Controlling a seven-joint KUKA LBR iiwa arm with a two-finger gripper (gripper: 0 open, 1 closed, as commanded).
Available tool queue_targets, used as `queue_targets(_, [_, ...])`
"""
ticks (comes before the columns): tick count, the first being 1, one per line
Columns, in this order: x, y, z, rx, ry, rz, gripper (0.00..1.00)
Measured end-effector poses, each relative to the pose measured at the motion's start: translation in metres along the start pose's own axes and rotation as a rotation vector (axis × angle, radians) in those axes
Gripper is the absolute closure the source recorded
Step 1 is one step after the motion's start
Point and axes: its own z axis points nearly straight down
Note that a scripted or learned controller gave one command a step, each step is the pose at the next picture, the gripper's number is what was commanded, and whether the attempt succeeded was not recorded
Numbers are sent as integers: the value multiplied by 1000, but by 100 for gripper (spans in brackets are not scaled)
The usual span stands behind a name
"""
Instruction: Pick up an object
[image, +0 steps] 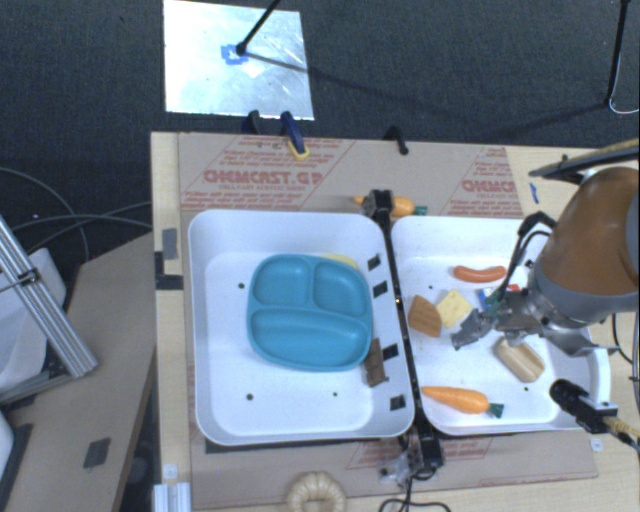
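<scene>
Reaching in from the right, the arm (590, 250) is seen over the right bin (500, 425), its gripper (468, 333) lowered just beside a yellow cheese wedge (455, 305) and brown bread piece (424, 316). Whether it is clenched cannot be told. A blue divided plate (308, 311) lies in the left bin (230, 400); a carrot (455, 399) and sausage (480, 272) lie in the right.
</scene>
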Motion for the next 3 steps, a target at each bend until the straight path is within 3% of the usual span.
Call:
queue_targets(1, [0,3,-5,-12,-2,-2,0])
queue_targets(3, [1,7,102,-10,-1,0,0])
